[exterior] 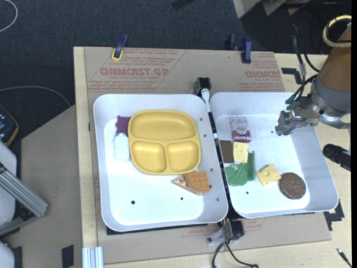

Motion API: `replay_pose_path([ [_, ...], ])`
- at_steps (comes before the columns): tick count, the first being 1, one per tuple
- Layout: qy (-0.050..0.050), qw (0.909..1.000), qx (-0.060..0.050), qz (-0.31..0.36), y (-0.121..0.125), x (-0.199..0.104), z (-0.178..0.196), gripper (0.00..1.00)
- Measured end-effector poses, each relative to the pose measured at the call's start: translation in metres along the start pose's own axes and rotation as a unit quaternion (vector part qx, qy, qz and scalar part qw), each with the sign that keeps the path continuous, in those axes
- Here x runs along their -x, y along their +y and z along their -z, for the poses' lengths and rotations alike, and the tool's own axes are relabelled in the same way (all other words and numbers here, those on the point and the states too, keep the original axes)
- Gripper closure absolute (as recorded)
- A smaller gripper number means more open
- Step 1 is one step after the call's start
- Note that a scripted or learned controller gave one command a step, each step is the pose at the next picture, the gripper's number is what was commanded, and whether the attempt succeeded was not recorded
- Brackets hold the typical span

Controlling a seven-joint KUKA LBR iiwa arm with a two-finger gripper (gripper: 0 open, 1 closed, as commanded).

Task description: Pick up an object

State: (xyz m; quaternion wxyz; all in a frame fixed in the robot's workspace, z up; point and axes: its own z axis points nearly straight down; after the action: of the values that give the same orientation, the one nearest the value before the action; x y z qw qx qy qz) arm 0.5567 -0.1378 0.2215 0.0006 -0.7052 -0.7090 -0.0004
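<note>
Waffle [194, 182] beside yellow tray [164, 140], seemingly.

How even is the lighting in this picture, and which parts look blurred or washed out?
Camera view: light is soft and even, with faint shadows under the yellow tray; the white bins' walls look bright, near washed out; the gripper is slightly blurred; small print on the red packet is unreadable.

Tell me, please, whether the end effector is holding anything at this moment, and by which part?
Nothing is held: the end effector hovers above bare floor of the right bin, apart from the food pieces.
</note>
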Motion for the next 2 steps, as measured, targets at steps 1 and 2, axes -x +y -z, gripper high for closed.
replay_pose_path([
  [1, 0.001, 1.0, -0.001, 0.0, -0.001, -0.048, -0.007, 1.0],
  [2, 0.0, 1.0, 0.001, 0.001, -0.002, -0.105, 0.006, 1.0],
])
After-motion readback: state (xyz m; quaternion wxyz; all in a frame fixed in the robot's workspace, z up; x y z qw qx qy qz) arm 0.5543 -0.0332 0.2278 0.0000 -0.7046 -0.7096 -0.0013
